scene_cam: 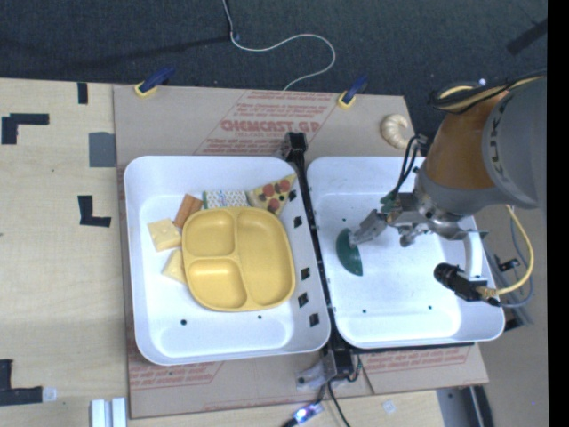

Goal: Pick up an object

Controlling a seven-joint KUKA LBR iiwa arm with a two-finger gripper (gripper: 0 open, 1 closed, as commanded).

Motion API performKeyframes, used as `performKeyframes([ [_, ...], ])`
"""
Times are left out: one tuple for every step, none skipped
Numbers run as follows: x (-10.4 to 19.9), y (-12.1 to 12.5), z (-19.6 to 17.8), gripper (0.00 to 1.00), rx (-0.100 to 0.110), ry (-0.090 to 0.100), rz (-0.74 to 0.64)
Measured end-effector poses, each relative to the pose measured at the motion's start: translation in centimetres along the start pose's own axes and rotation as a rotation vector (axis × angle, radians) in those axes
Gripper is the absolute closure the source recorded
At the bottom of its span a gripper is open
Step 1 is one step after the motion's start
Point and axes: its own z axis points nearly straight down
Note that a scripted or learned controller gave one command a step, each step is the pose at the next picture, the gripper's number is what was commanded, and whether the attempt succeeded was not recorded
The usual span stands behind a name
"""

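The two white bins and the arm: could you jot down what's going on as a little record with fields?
left bin: yellow divided plate, with small flat pieces along its upper-left edge
right bin: dark green object near its left wall
arm: reaches over the right bin from the right
pincer: just above the dark green object
grasp: cannot tell from this view

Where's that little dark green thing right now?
The dark green object lies in the right bin, near its left wall, just below and left of the gripper.
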Motion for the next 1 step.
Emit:
performKeyframes([
  [0.12, -0.15, 5.45, 0.00, 0.001, 0.001, 0.000],
])
